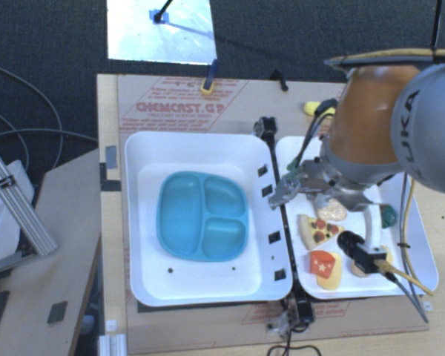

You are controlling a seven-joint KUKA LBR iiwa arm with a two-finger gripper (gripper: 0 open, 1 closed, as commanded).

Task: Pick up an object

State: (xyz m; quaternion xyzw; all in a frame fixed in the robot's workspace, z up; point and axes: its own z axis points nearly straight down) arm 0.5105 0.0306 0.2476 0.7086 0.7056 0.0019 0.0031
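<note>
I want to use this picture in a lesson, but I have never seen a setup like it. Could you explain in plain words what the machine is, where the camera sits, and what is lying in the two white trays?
The camera is fixed above a bench, looking down at a slant. The big grey and orange shape is a robot arm reaching in from the right; its job is to pick up an object. Two shallow white bins sit side by side. The left bin holds a blue divided plate. The right bin, under the arm, holds small toy-like items, including a pizza slice and a red and yellow piece. The arm's gripper is hard to make out here, so I cannot tell whether it holds anything.
</note>
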